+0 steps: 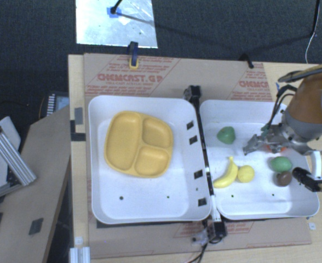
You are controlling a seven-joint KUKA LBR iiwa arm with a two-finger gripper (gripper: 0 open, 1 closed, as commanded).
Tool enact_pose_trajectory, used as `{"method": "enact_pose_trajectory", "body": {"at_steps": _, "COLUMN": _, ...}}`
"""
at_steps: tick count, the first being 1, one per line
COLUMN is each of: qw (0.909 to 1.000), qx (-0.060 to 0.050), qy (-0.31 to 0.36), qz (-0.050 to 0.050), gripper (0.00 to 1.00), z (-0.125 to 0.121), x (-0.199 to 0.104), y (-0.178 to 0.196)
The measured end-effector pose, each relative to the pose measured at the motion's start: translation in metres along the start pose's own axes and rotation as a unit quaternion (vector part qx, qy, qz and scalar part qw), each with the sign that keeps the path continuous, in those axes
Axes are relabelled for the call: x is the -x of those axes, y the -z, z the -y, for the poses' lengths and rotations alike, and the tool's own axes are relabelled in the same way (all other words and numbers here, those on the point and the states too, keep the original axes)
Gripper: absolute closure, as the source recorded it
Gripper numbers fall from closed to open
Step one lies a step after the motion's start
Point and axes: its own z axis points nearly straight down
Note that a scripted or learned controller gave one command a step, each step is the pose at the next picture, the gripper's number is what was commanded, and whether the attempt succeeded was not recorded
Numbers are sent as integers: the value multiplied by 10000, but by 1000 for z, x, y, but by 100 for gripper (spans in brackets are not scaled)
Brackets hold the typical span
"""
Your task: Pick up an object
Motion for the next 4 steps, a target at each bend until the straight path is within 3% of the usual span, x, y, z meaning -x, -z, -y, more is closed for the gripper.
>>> {"method": "enact_pose_trajectory", "body": {"at_steps": 1, "qw": 10000, "qx": 34, "qy": -2, "qz": 14, "gripper": 100, "z": -2, "x": 1, "y": 14}}
{"method": "enact_pose_trajectory", "body": {"at_steps": 3, "qw": 10000, "qx": 41, "qy": 17, "qz": 14, "gripper": 100, "z": -1, "x": 0, "y": 100}}
{"method": "enact_pose_trajectory", "body": {"at_steps": 4, "qw": 10000, "qx": 20, "qy": 35, "qz": 3, "gripper": 100, "z": 2, "x": -50, "y": 99}}
